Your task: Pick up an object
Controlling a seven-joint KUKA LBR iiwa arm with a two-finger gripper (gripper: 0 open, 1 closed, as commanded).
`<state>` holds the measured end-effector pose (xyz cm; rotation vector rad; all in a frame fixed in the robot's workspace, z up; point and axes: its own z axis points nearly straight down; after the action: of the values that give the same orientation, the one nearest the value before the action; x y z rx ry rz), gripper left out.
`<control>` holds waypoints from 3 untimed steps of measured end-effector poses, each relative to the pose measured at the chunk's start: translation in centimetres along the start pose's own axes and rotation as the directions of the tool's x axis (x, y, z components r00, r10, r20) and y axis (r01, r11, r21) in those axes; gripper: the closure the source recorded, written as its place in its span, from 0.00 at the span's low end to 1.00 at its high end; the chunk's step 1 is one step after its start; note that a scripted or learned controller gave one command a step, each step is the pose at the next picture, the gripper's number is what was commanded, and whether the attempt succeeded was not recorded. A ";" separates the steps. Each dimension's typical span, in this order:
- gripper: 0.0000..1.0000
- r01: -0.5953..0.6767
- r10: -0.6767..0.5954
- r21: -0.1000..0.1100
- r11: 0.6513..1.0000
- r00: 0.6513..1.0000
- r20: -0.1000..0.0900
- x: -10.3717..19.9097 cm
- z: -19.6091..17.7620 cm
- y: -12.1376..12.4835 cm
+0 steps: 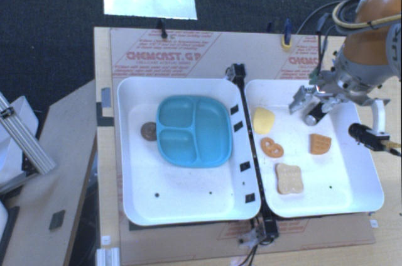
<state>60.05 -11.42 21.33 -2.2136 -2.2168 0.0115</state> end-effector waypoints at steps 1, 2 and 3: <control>0.00 0.002 -0.002 -0.013 1.000 1.000 0.001 0.0 -0.7 0.3; 0.00 0.001 -0.001 -0.009 1.000 1.000 0.001 0.5 3.5 0.4; 0.00 0.000 0.000 -0.010 1.000 1.000 0.001 0.0 9.3 1.1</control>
<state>61.08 -11.43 12.07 -2.2194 -2.2224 0.0017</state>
